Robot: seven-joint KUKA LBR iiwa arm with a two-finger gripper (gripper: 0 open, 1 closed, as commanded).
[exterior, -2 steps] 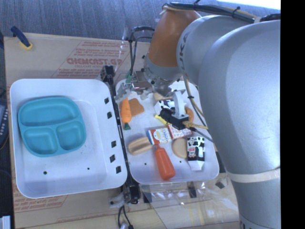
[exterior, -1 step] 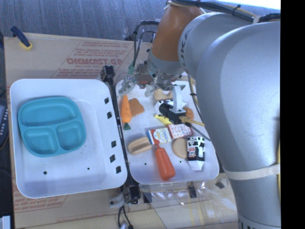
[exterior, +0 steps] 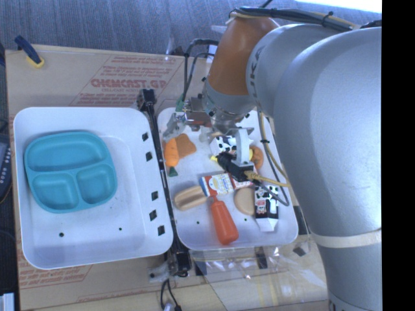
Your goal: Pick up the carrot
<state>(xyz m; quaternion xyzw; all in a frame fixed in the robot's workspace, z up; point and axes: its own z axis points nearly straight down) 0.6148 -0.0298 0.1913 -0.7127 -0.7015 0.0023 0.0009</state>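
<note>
Looming largest and closest to the lens, the grey arm with its orange band (exterior: pixel 237 47) is reaching in from the right and bending down over the right-hand shallow white bin (exterior: pixel 194 235). At its end the gripper (exterior: pixel 198 120) is hanging low at the far left part of that bin, and how it is set I cannot tell, since the wrist and cables are crowding it. Just below it the small orange carrot with a green stub (exterior: pixel 172 154) is lying against the bin's left wall, touching or nearly touching a brownish bread-like piece (exterior: pixel 186 145) on its right. By my reading the approach step is under way and no grasp is yet made; the next move calls for a short shift toward the carrot and a descent that is closing on it alone, without catching the brown piece or the wall. Further out in the same bin are lying a tan bun-shaped toy (exterior: pixel 188 198), a long orange-red bottle-shaped toy (exterior: pixel 224 220), a white labelled packet (exterior: pixel 218 184), a round tan disc (exterior: pixel 244 201), a small white carton (exterior: pixel 264 209) and a black-and-white patterned toy (exterior: pixel 227 145). Beside it, the left-hand shallow white bin (exterior: pixel 84 241) is holding a turquoise divided plastic plate (exterior: pixel 68 170). Both bins are resting on the cardboard-covered worktop (exterior: pixel 104 70).
</note>
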